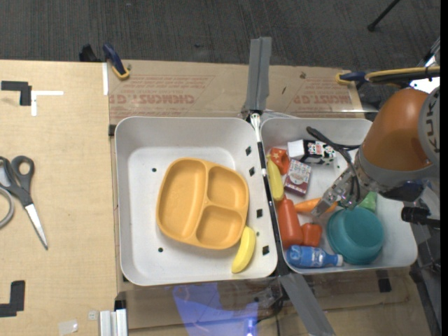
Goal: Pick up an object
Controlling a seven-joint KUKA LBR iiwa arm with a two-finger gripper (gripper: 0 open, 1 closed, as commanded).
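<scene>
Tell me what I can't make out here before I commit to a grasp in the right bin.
- Gripper, camera view: too small and cluttered to tell its state or whether it holds anything.
- Green item: mostly hidden by the arm and the teal bowl.
- Small carton: label print too small to read.
- Scissors: handles cut off by the left edge.

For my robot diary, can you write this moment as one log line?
arm: over right bin | gripper: low among toys, near teal bowl | left bin: orange plate, banana

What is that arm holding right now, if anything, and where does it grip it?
It cannot be told. The gripper is down in the right bin among the toys, beside the teal bowl and an orange carrot.
</scene>
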